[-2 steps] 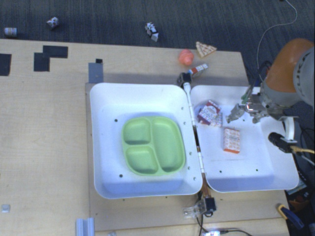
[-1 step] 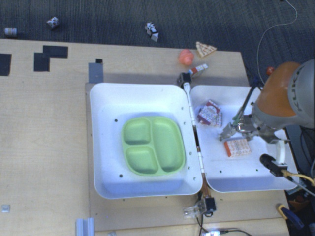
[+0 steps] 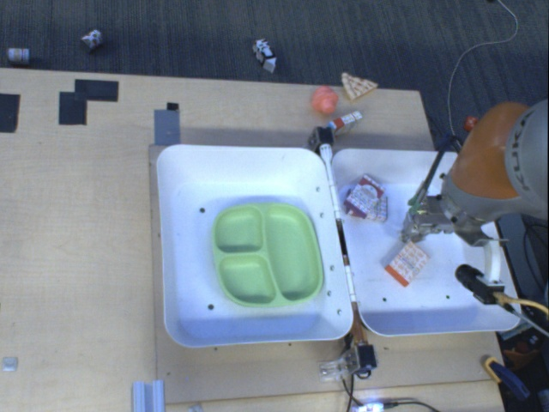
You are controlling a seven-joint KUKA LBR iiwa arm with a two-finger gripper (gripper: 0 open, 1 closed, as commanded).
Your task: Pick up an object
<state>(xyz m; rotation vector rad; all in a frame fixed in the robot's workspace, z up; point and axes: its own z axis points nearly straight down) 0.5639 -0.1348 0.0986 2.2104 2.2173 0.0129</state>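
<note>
Two white bins sit on our wooden bench (image 3: 77,256). We hang our gripper (image 3: 418,227) right over the small orange-and-white packet (image 3: 408,263) in the right bin (image 3: 429,316), ready to grab.

Just one fixed cam up above the bench (image 3: 77,230), angled down, taking in both white bins (image 3: 184,187) with floor (image 3: 214,15) at the far edge.
</note>
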